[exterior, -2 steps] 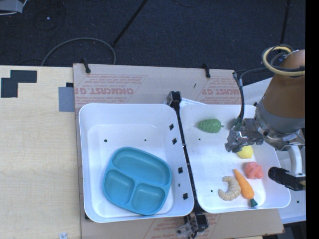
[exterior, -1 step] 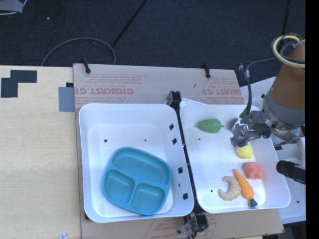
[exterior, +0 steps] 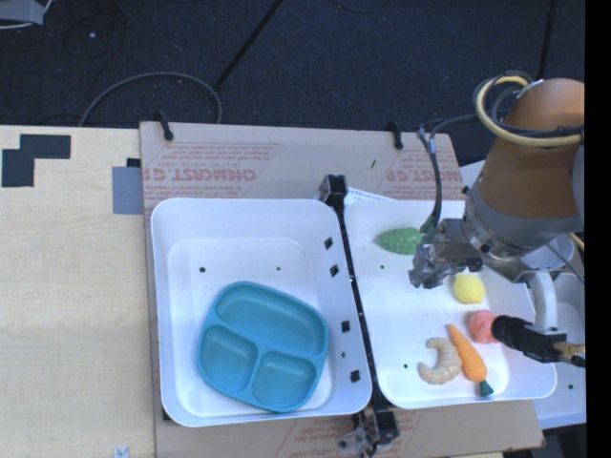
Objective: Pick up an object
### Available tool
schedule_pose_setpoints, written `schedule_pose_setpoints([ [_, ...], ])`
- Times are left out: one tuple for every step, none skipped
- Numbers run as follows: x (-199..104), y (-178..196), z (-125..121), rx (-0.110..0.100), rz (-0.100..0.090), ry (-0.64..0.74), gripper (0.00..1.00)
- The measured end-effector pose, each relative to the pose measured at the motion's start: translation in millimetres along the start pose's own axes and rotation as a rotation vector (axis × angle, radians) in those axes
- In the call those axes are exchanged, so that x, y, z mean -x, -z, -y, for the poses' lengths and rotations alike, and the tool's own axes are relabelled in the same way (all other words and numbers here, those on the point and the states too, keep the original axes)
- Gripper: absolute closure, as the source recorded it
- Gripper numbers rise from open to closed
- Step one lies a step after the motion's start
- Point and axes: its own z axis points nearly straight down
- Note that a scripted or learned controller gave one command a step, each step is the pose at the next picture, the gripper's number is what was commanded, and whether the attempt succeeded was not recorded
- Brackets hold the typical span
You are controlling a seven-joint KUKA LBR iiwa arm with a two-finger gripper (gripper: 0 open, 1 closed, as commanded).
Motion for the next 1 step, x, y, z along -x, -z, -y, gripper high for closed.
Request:
schedule_pose_setpoints([
  [-54.7,-26.5,1.6,-0.002,0.000,0.001,1.00],
])
